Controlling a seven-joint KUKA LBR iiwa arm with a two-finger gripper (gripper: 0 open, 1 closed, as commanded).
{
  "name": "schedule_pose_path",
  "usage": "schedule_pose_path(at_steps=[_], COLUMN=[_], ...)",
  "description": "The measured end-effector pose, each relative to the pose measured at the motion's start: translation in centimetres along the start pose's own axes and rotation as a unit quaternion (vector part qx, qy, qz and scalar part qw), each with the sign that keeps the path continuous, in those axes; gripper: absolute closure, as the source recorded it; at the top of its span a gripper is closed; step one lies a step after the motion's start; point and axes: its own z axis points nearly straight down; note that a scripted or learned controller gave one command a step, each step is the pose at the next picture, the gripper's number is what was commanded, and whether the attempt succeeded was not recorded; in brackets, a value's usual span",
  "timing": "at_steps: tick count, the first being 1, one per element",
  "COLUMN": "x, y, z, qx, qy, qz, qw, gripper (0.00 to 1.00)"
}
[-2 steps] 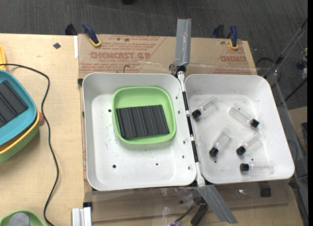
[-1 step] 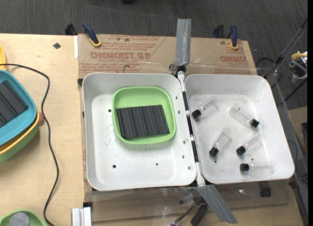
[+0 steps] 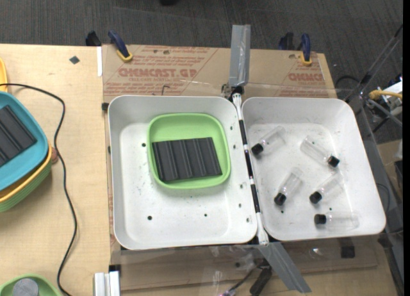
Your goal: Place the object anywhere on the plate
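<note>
A square green plate (image 3: 189,128) with a dark ribbed mat (image 3: 188,159) on it sits in the left white bin (image 3: 128,179). The right white bin (image 3: 359,166) holds several clear plastic vials with black caps. One vial (image 3: 267,141) lies near the bin's upper left, another vial (image 3: 319,151) at the upper right. A third vial (image 3: 288,187) lies in the middle, and more rest toward the lower right (image 3: 333,216).
A cardboard sheet (image 3: 192,70) held by blue and yellow clamps (image 3: 120,45) lies behind the bins. Stacked teal and yellow trays (image 3: 22,150) stand at the far left on the wooden bench, with a black cable (image 3: 67,179) trailing beside them.
</note>
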Motion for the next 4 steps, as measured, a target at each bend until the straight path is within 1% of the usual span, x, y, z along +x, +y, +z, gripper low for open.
schedule_pose_path(at_steps=[1, 2, 3, 4], x=[0.7, -0.1, -0.5, -1.5], y=[0.2, 0.0, -0.1, -1.6], z=[-6.0, -0.6, 1.9, 2.5], qx=[-0.001, 0.000, 0.000, 0.000], qy=[0.001, 0.001, 0.001, 0.001], qz=[-0.001, 0.002, 0.003, 0.003], qw=[1.0000, 1.0000, 1.0000, 1.0000], gripper=[0.00, 0.00, 0.00, 0.00])
